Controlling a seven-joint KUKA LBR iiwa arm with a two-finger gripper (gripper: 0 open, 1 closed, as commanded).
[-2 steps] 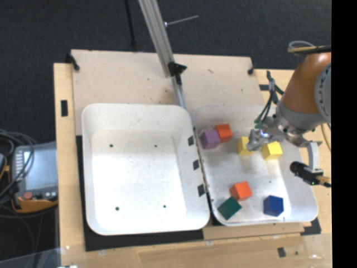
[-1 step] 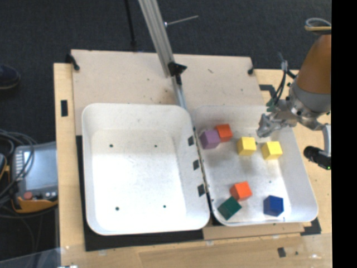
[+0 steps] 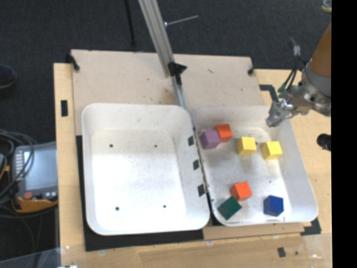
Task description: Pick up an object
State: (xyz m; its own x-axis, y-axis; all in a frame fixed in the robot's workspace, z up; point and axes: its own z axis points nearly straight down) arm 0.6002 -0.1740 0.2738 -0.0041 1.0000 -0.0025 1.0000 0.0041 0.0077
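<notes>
Right bin point(image 3: 301, 197): purple block point(image 3: 210, 139) touching orange block point(image 3: 224, 132), two yellow blocks point(image 3: 246, 146) apart, all squat, no long axis. Tool point(image 3: 274, 118) above bin's far rim; grip state cannot be told. Tan desk point(image 3: 128, 77), dark carpet.

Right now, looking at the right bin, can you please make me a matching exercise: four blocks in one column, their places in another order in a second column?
Blocks:
1. purple block
2. blue block
3. green block
4. yellow block nearest the claw

Places:
A. near right corner of the bin
B. touching an orange block, beside the divider
C. right of the other yellow block
D. near left corner, below an orange block

Pairs: 1-B, 2-A, 3-D, 4-C
</notes>
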